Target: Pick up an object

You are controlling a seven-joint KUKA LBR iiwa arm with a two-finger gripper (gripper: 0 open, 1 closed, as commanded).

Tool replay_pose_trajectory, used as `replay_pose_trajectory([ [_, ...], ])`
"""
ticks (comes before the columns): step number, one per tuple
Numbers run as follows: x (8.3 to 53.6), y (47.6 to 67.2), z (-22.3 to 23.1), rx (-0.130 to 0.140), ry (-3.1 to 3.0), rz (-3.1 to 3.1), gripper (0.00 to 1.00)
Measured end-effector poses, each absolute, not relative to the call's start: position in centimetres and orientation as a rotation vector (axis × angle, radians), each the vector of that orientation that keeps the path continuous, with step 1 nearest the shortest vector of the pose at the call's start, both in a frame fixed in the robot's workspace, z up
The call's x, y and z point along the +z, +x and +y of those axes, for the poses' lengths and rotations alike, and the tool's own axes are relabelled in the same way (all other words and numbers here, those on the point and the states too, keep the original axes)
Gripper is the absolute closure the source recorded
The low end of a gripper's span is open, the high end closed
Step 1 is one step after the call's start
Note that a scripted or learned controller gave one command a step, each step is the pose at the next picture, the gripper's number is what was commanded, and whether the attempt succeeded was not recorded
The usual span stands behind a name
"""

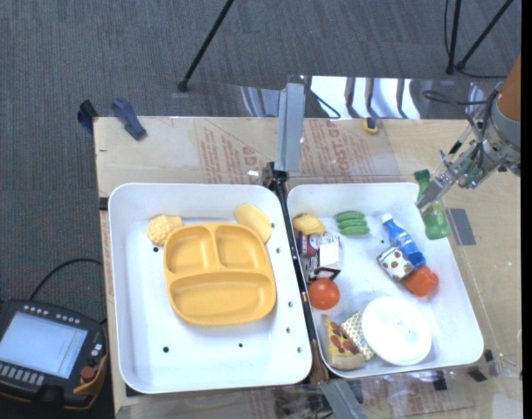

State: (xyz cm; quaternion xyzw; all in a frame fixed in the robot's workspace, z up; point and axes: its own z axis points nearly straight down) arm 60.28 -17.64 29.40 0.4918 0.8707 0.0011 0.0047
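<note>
My gripper (433,195) hangs over the right rim of the right bin (472,321), reaching in from the upper right. A green bottle (436,221) sits between its fingers, its cap end poking out above them and its body below. The bottle overlaps the bin's rim and appears lifted off the floor of the bin. The gripper is shut on it.
The right bin holds a blue bottle (402,238), a small can (392,263), a red piece (421,281), green pea pods (352,223), a tomato (324,294), a white plate (397,330) and a pizza slice (340,343). In the left bin (134,321) lie a yellow divided tray (220,273), corn (163,228) and a yellow fruit (253,221).
</note>
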Motion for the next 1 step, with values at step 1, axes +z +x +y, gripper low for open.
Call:
replay_pose_trajectory([
  [1,27.65,62.56,-11.09,-0.002,1.722,2.631,1.00],
])
